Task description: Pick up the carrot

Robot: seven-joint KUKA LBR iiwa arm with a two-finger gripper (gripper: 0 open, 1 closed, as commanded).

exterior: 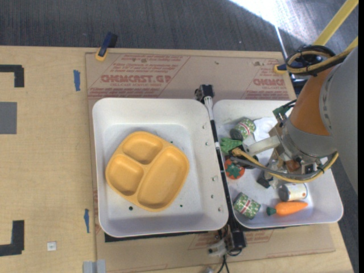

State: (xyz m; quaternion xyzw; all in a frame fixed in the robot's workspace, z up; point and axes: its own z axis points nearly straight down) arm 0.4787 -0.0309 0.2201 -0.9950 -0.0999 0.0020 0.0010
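Red print on the cardboard (187, 75) looks like "CHEMCAST". The carrot (290, 207) lies at the right bin's (333, 201) near edge, just below the pincer (281, 172), whose grip I cannot tell.

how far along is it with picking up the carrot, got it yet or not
Not yet. Done: the grey arm with the orange band has reached in over the right white bin. In hand: nothing that can be seen; the orange carrot with a green top lies on that bin's floor near the front edge, beside a small white cylinder. Left: closing on the carrot and lifting it.
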